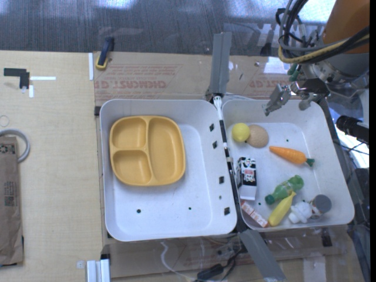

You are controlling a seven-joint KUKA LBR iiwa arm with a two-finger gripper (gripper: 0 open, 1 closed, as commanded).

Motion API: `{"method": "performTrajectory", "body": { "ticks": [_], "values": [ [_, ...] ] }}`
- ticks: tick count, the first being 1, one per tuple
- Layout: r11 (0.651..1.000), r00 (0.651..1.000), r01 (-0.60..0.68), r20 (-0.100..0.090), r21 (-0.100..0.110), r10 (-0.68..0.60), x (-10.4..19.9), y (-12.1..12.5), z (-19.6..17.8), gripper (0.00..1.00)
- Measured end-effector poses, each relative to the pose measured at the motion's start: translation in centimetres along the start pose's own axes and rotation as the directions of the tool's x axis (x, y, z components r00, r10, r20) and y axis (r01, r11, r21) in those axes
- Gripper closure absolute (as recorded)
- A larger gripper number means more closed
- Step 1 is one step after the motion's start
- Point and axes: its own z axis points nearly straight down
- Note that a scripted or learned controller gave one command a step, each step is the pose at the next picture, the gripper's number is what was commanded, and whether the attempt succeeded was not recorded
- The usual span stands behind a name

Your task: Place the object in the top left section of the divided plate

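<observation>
A yellow divided plate (147, 151) lies in the left bin (170, 216); its top left section (128, 133) holds nothing. In the right bin (329, 157) lie a yellow lemon (240, 133), a tan round thing (257, 136), an orange carrot (289, 155), a small black-and-white carton (248, 173), a green bottle (284, 189), a yellow banana-like piece (281, 208) and a white and grey toy (309, 209). My gripper (289, 97) hangs above the right bin's far edge, above and to the right of the lemon, its fingers spread with nothing between them.
A metal divider (221, 69) rises between the bins at the back. A pink-edged packet (254, 214) lies at the right bin's front left. A brown paper bag (10, 198) and a yellow-handled tool (105, 53) lie on the bench to the left.
</observation>
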Motion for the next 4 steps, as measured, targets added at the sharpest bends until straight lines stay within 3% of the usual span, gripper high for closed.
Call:
{"method": "performTrajectory", "body": {
  "ticks": [1, 2, 3, 4],
  "values": [
    [0.996, 0.996, 0.091, -0.001, 0.001, -0.091, 4.5, -3.6, 11.6, 0.0],
    [1.0, 1.0, 0.031, 0.0, 0.0, -0.031, 3.3, -4.2, 6.3, 0.0],
    [0.987, 0.987, 0.161, -0.001, 0.002, -0.161, 9.9, -9.3, 13.7, 0.0],
    [0.987, 0.987, 0.161, -0.001, 0.002, -0.161, 9.9, -9.3, 13.7, 0.0]
  ]
}}
